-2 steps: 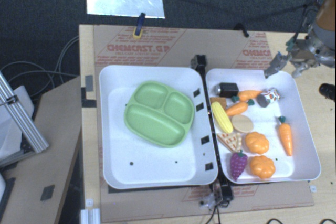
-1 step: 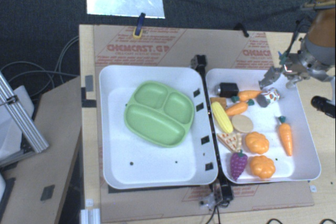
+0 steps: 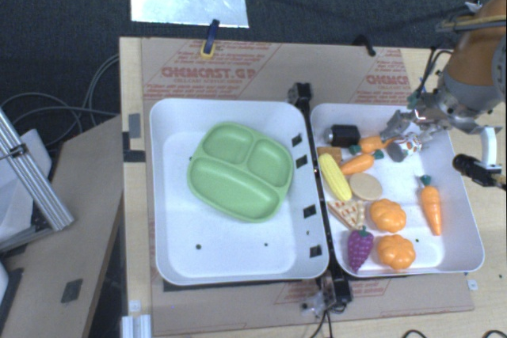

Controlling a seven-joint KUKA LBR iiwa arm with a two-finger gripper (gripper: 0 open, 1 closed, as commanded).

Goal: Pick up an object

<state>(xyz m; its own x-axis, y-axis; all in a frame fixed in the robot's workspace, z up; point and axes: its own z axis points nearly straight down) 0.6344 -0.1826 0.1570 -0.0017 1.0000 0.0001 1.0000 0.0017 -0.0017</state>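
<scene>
- gripper (image 3: 402, 140) hovers over right bin (image 3: 467, 245), near its back edge; whether it's parted, can't tell
- carrots, two: one (image 3: 358, 164) just left, one (image 3: 431, 208) below
- pumpkins, two (image 3: 388, 215)

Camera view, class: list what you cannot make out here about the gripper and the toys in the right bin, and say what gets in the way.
- Gripper: blurred and small; open or shut cannot be told, nor whether it holds anything.
- Small item by the gripper tip: too small to name.
- Arm: cut off by the right edge.
- Waffle: partly hidden under the corn and grapes.
</scene>
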